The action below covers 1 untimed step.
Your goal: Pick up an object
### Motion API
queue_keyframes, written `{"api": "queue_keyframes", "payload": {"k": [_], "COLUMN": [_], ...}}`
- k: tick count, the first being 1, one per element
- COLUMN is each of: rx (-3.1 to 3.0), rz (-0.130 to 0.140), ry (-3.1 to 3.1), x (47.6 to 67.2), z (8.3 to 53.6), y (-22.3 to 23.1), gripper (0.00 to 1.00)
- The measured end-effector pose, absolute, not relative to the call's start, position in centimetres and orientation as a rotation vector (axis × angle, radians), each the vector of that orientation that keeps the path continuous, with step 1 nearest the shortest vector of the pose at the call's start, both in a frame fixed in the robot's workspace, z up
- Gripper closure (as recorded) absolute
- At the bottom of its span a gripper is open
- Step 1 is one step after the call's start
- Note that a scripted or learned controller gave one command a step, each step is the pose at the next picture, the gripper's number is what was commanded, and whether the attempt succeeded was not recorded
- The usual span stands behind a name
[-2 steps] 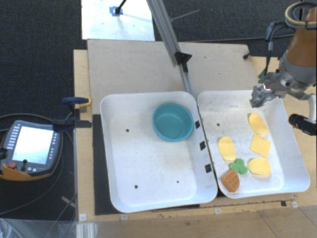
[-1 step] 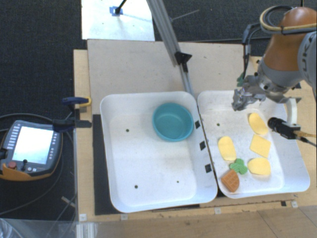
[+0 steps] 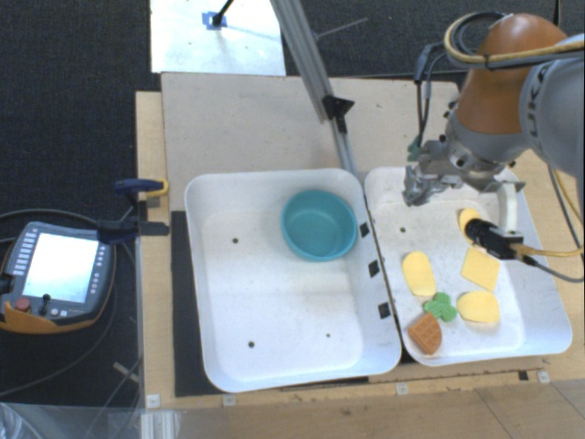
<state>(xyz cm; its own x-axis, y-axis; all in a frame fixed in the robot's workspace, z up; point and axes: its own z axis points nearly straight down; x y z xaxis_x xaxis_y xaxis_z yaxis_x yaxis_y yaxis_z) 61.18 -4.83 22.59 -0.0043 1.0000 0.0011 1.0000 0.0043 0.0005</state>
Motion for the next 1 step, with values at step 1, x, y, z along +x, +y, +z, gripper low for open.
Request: {"api": "queue_keyframes", "payload": {"k": [1], "rx": [-2.216], "rz": [-0.003], "ry": [-2.227], "x": [61.27], "z": [23.74], "y": [0.67], "gripper": [1.0]}}
